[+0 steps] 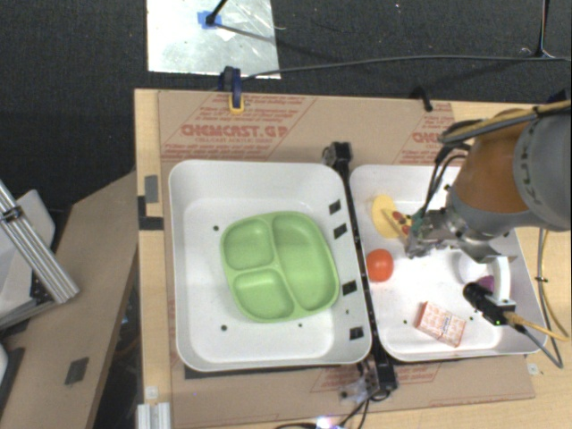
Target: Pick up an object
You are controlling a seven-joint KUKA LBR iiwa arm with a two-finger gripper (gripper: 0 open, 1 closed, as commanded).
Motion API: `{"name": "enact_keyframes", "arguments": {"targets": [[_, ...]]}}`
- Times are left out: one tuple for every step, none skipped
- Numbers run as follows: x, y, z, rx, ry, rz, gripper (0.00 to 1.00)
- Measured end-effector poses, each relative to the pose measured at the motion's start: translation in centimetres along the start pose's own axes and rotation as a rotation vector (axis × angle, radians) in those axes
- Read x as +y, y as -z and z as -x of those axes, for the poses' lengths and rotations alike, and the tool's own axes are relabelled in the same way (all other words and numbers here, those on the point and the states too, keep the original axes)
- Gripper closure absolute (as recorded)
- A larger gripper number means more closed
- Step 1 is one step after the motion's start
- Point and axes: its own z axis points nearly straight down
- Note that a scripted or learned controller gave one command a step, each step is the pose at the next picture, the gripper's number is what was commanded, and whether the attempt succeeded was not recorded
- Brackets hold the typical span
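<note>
While the grey arm (500,177) reaches in from the right, its gripper (416,236) hangs low over the right bin (420,347), just beside a yellow banana-shaped toy (386,214) — whether anything sits between its fingers cannot be told. An orange-red ball (380,264) lies near the bin's left wall, just below the gripper. A pink-and-white packet (441,323) rests toward the front. The left bin (259,181) holds 1 green tray (278,264) with 3 compartments.
</note>
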Motion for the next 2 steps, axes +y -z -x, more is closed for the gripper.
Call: {"name": "enact_keyframes", "arguments": {"targets": [[-0.2,5.6,1.0,0.005,0.003,-0.005,1.00],[0.0,9.3,1.1,0.005,0.007,-0.006,1.00]]}}
